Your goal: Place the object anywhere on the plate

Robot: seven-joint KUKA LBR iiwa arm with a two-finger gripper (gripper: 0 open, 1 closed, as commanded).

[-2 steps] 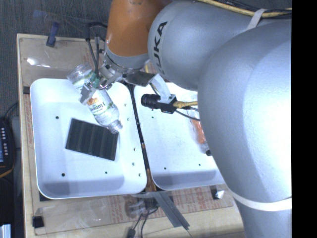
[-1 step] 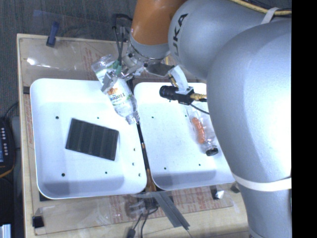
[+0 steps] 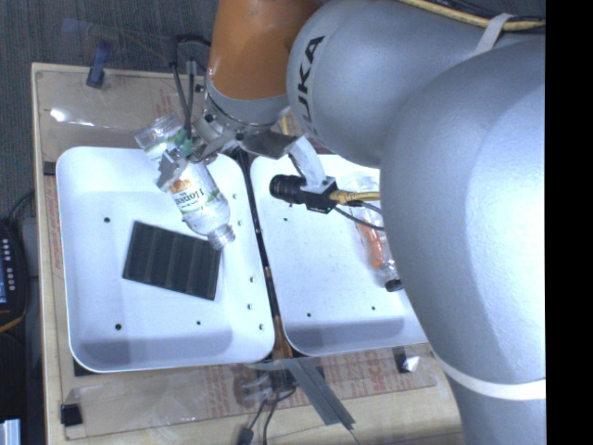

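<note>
1. Clear plastic bottle (image 3: 196,196) sitting in the left bin (image 3: 83,276), upper middle, label facing up, cap end pointing down and right toward the divider between the 2 bins.
2. Long axis running diagonal: butt end up-left under the wrist, cap end low-right, nearly touching the top right corner of the dark plate (image 3: 173,260).
3. Gripper (image 3: 185,151) parked right over the bottle's upper end, reaching in from the right. Looks clamped on the bottle, with something dark either side of the body, though honestly hard to call for sure with the clear plastic and glare up there.
4. Can't really tell if the bottle is lifted or resting on the bin floor. Tilted look suggests lifted, maybe.
5. Key relation: plate lies down and a bit left of the gripper, just beside the bottle's cap end. Short hop needed, mostly toward the near edge of the bin.
6. Bottle axis crossing the plate's long side at an angle, so likely to overhang or roll off after release.
7. Right bin (image 3: 324,327) holding an orange-ish item (image 3: 373,246) by the arm, not relevant here.
</note>
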